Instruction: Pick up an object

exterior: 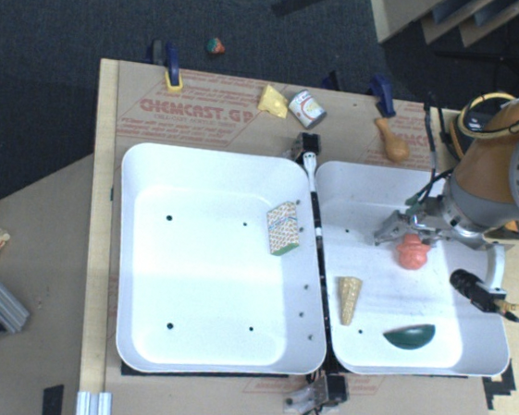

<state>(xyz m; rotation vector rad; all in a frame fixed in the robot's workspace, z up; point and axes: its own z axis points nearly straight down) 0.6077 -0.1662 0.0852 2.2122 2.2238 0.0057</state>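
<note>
- over the right bin [465, 360], near its far side, the gripper [412, 230] hangs right above a red ball [412, 254]; the ball sits just toward the near side of the fingers, so close that the two overlap from this slanted view.
- whether the gripper is open, closed, or already around the ball, i cannot tell; dark metal parts and the ball's top run together.
- the ball is round, so it has no long axis to line up with; i'd judge the coming move turns on height and centring, not on wrist angle.
- two other things share that bin: a cone [349, 299] lying with its long axis running far to near, toward the divider, and a dark green piece [410, 336] near the front wall. both are well apart from the gripper.
- a patterned packet [282, 227] lies in the left bin [144, 235], by the divider, farther off.
- the arm [500, 178] comes in from the right, and its bulk covers the bin's far right corner.
- a cable and black fitting [475, 290] hang over the right wall, hiding some floor there.
- hard to say if the ball touches the bin floor or is lifted; no shadow gap reads clearly.
</note>
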